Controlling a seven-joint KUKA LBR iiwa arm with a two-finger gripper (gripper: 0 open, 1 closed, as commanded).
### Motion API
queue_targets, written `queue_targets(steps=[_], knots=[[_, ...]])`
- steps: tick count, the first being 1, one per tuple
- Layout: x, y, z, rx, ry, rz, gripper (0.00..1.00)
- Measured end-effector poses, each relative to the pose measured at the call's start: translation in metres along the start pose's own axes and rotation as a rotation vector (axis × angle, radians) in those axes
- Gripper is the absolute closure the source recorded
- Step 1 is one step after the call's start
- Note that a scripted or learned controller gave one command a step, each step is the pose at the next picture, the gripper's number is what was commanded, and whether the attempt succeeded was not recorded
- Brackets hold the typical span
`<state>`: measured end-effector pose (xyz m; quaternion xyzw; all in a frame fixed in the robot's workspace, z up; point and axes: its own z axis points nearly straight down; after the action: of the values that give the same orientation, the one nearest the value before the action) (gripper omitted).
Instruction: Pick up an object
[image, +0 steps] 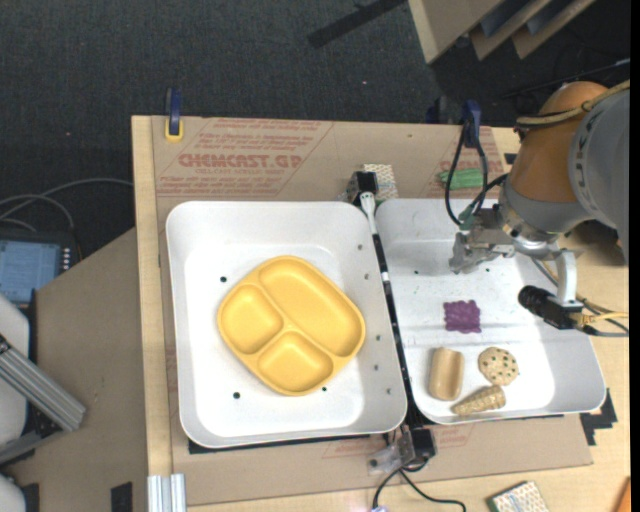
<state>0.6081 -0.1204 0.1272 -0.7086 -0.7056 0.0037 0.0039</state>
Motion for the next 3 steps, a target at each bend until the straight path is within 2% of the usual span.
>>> queue_targets(steps=[1, 2, 3], knots=[[0.002, 0.002, -0.008, -0.010, -0.001, -0.004, 0.00], [-0.025, -0.046, 0.046, -0.003, 0.000, 0.000, 0.00], [-0.024, -0.041, 0.031, -0.016, -0.003, -0.003, 1.00]])
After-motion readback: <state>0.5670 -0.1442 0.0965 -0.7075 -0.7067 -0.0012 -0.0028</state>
